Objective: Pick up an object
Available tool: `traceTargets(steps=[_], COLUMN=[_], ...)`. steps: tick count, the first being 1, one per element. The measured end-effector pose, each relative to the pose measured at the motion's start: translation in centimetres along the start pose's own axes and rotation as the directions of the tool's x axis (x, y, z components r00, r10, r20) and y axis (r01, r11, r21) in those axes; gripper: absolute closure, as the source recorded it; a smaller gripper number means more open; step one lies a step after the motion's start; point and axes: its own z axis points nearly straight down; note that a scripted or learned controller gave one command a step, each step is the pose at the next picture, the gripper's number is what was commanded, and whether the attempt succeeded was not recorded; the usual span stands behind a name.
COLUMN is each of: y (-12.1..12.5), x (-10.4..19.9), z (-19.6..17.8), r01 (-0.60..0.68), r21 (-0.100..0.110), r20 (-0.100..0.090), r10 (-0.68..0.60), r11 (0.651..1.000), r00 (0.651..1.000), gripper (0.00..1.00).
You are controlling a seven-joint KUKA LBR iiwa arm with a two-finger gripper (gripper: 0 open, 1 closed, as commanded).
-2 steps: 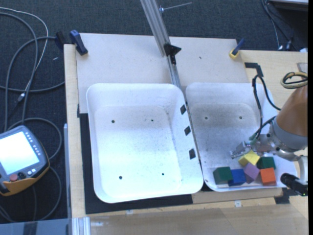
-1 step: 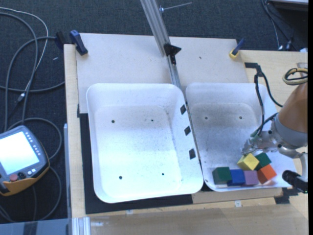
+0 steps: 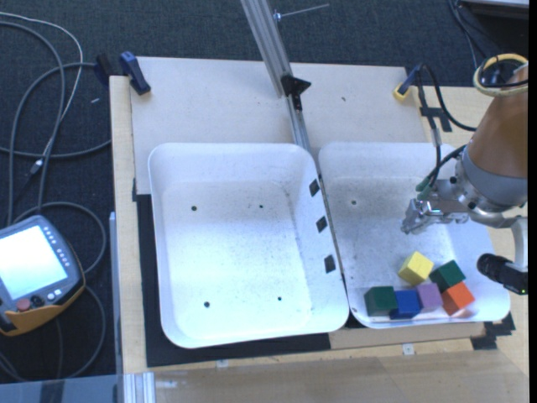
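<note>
The tool (image 3: 417,215) hangs over the right bin (image 3: 369,175), just above the yellow block (image 3: 415,268). Whether it is spread or pressed together, I cannot tell.

Two shallow white plastic bins sit side by side on the pale wooden bench (image 3: 218,107), touching along their inner walls. The left white bin (image 3: 168,175) lies beside the right white bin (image 3: 369,162), which holds a cluster of small blocks in its near right corner. The yellow block (image 3: 415,268) lies farthest back; in front of it the dark green cube (image 3: 379,299), blue cube (image 3: 408,302), lilac cube (image 3: 430,295) and orange cube (image 3: 457,296) form a row, with another green block (image 3: 448,274) just behind the orange one. The grey metal gripper (image 3: 414,219) hangs above the right bin, behind the yellow block. A slanted metal pole (image 3: 262,32) rises behind the bins. A handheld control pendant (image 3: 33,271) lies on the floor left of the bench.
</note>
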Motion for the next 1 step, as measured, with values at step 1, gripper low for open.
traceTargets(steps=[1], y=[-0.24], x=[-0.33], z=[0.46], r01=[-0.006], r21=[0.010], r20=[0.000], r10=[0.006], r11=[1.000], r00=[1.000], gripper=[0.00])
